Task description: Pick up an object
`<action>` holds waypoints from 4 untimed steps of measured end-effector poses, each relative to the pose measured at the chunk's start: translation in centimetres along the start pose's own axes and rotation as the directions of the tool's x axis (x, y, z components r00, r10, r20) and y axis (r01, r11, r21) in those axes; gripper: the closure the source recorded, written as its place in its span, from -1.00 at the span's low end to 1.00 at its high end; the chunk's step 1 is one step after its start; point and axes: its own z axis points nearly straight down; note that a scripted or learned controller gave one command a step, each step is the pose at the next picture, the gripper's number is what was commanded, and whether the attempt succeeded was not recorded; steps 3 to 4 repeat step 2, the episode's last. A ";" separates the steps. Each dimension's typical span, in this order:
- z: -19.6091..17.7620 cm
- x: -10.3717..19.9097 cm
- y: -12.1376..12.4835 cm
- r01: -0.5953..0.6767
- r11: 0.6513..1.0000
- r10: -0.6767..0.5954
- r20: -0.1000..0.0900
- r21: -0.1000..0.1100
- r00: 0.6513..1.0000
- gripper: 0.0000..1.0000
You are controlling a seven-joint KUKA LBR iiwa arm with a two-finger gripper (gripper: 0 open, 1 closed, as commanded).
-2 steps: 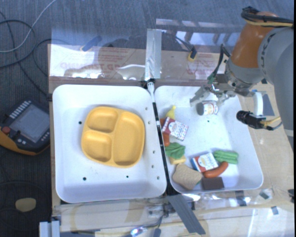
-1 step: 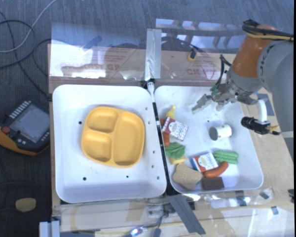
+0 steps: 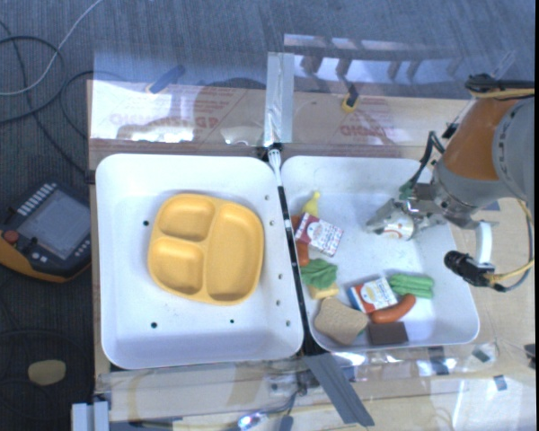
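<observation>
Left bin: holds a yellow divided plate with three compartments, lying flat near the middle; nothing lies in the compartments.
Right bin: holds a scatter of toy food, most of it along the left wall and the near edge.
Along the left wall: a small yellow piece at the top, a red-and-white carton just below it, then a green leafy piece.
Near edge: a slice of bread, a dark brown block beside it, a second small carton, a red sausage touching that carton, and a green pod just above the sausage.
Task's thing: a small white and orange object sits in the upper right part of the right bin, apart from the other food.
Gripper: low over the right bin, directly at the white and orange object; whether it is apart or closed I cannot tell.
Arm: grey with an orange band, reaching in from the right.
</observation>
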 end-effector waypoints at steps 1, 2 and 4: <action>-0.9 0.1 0.1 0.002 1.000 -0.002 0.000 0.000 1.000 1.00; -9.2 4.9 5.2 -0.079 0.997 0.079 0.014 0.007 0.997 1.00; -9.2 4.9 5.2 -0.079 0.997 0.079 0.014 0.007 0.997 1.00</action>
